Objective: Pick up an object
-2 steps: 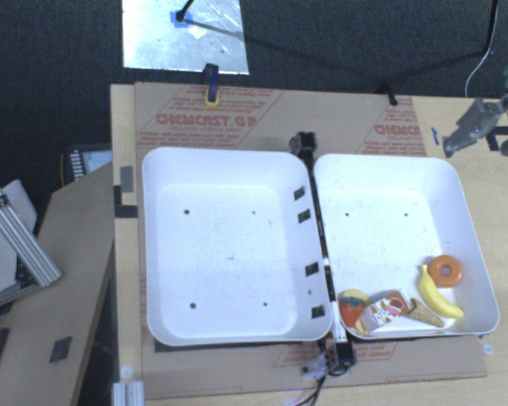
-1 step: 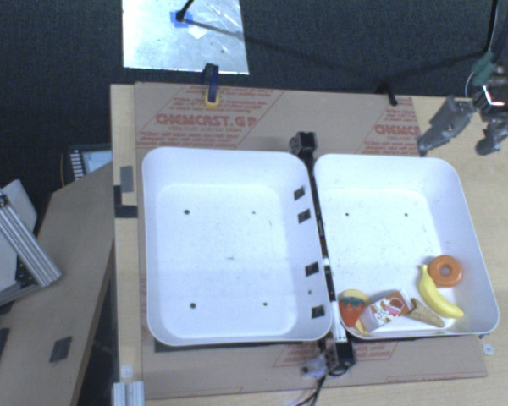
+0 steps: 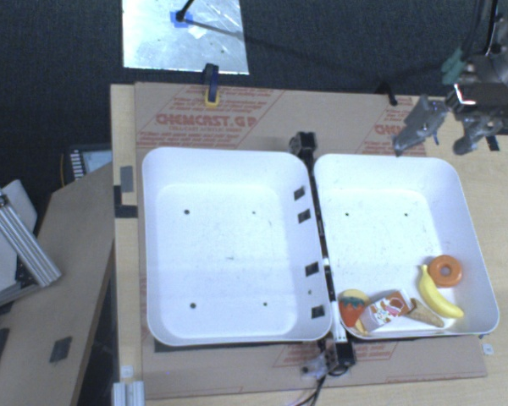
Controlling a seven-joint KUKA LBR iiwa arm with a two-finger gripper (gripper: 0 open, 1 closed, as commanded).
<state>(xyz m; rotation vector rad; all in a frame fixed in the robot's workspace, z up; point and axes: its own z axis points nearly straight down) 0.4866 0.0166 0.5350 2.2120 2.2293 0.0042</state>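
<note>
Tool [image 3: 440, 135] hung above the far right corner of the right bin [image 3: 457, 184], 2 fingers spread wide, nothing between them. Well apart from it, at that bin's near edge, lay 4 objects: orange doughnut [image 3: 445, 270] touching a yellow banana [image 3: 436, 294], then a red-and-white packet [image 3: 384, 310] beside a brown cone [image 3: 423, 314], then an orange round piece [image 3: 352, 305] in the near left corner. Alongside on the bench [image 3: 237, 112], the left bin [image 3: 229, 244].
</note>
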